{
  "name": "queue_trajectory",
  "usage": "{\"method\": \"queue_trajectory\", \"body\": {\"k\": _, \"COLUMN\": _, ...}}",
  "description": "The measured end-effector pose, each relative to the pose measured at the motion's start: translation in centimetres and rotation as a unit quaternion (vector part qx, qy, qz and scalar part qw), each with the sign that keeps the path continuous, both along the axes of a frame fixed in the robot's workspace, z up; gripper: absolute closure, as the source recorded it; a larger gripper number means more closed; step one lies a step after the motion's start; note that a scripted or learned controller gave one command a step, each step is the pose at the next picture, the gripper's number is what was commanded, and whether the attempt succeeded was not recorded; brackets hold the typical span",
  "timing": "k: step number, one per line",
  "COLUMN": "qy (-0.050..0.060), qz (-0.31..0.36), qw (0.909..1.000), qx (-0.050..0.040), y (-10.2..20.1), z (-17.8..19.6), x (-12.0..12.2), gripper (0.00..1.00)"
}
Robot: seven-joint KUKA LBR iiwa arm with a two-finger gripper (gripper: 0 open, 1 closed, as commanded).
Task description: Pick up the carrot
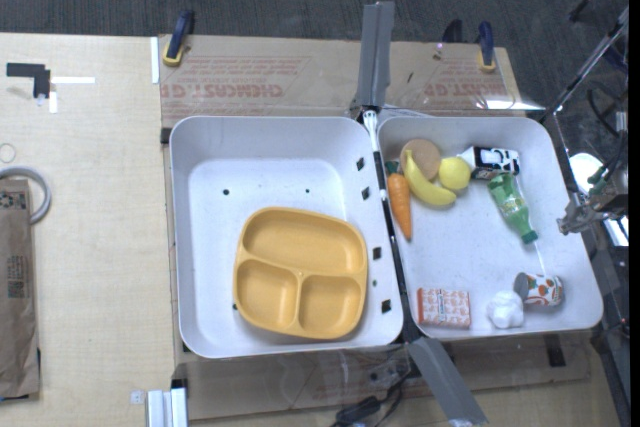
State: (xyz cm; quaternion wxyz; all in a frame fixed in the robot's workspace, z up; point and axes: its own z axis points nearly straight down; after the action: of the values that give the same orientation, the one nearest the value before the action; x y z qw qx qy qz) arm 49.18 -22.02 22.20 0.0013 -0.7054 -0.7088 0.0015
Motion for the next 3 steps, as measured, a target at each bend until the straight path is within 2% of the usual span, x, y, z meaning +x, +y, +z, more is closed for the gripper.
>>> {"method": "queue_trajectory", "body": {"k": 1, "qy": -0.001, "qz": 0.078, "qw": 0.997, "qx": 0.0004, "y": 5.9, "z": -12.8, "x": 0.7, "gripper": 1.0}}
{"method": "queue_trajectory", "body": {"k": 2, "qy": -0.002, "qz": 0.082, "qw": 0.9967, "qx": 0.0, "y": 4.5, "z": -5.4, "x": -0.7, "gripper": 1.0}}
{"method": "queue_trajectory", "body": {"k": 3, "qy": -0.001, "qz": 0.263, "qw": 0.9648, "qx": 0.0002, "y": 6.6, "z": 18.1, "x": 1.3, "gripper": 1.0}}
